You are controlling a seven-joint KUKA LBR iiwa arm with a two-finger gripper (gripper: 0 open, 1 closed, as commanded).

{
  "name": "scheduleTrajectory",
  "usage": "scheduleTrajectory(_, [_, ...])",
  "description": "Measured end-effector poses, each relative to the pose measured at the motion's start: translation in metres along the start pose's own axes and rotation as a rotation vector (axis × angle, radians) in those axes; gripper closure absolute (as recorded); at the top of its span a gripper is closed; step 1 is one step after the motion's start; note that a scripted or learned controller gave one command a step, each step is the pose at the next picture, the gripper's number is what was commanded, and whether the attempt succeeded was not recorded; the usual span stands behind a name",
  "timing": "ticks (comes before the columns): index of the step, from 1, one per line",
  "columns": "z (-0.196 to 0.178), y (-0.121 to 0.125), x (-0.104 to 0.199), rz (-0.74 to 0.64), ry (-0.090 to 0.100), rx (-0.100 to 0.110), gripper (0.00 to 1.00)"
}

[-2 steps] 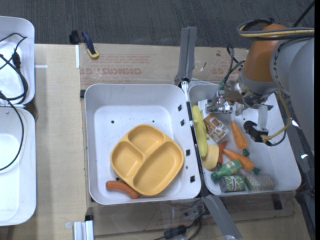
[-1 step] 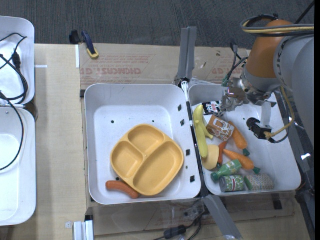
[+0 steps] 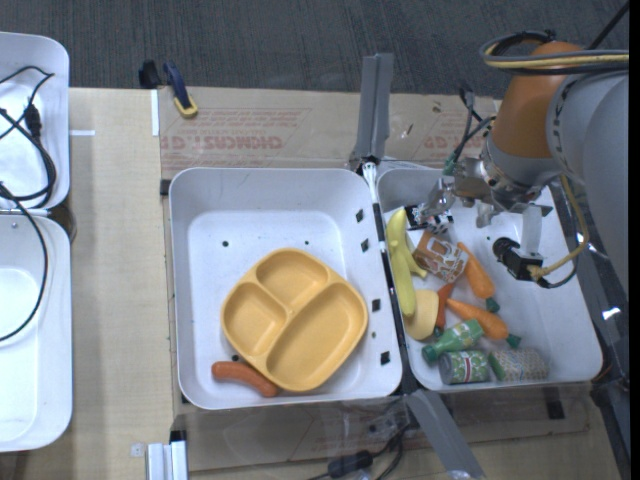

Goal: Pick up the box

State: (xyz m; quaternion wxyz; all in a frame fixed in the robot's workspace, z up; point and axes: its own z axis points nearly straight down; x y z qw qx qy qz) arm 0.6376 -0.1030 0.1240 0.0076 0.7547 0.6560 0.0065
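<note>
Camera view, starting at the near edge of the right bin [image 3: 575, 363]: a green can [image 3: 465, 367] lies on its side beside a grey-speckled packet [image 3: 520, 364], with a green bottle [image 3: 455, 340] just behind them. Next come two carrots [image 3: 478, 316], a pale pear-like fruit [image 3: 424, 313] and a banana [image 3: 400, 258] lying along the bin's left wall. Between the banana and a third carrot [image 3: 480, 278] sits the box [image 3: 440, 255], orange and white, tilted, resting on the bin floor. Just beyond it the gripper [image 3: 437, 211] hangs close above the box's far edge; it looks dark and small here, so whether its fingers are apart or together cannot be told. Behind it rises the grey arm with its orange band [image 3: 530, 108]. In the left bin [image 3: 190, 268] a yellow divided plate [image 3: 293, 318] lies with a sausage [image 3: 243, 375] at its near edge.
</note>
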Motion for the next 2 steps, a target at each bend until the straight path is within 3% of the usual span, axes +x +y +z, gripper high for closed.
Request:
scheduleTrajectory(1, [0.0303,-0.0473,-0.0105,0.106,-0.002,0.019,0.0])
scheduleTrajectory(2, [0.0305,-0.0474,-0.0105,0.107,-0.002,0.02,0.0])
